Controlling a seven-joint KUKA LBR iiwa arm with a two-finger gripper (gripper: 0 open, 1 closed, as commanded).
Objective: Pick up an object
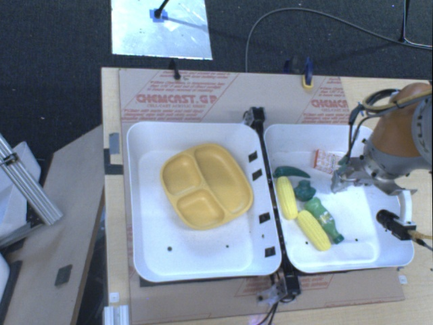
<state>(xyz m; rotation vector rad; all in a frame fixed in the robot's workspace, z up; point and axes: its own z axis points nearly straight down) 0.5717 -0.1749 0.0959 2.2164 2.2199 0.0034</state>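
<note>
The right bin [358,256] holds two yellow corn cobs, one [286,197] near the divider and one [314,229] closer to the front. A dark green pepper [291,172] lies behind them, and a green toy bottle [323,213] rests between the cobs. A small red-and-white packet [325,160] sits near the back wall. My gripper [340,181] hangs low over the bin floor, just right of the green things and in front of the packet, touching none of them.
The left bin [152,249] carries a yellow divided plate [205,184]. A black clipped divider [265,188] runs between the bins. The arm [399,137] enters over the right bin's far right side. A bare patch of floor lies at the right bin's front right.
</note>
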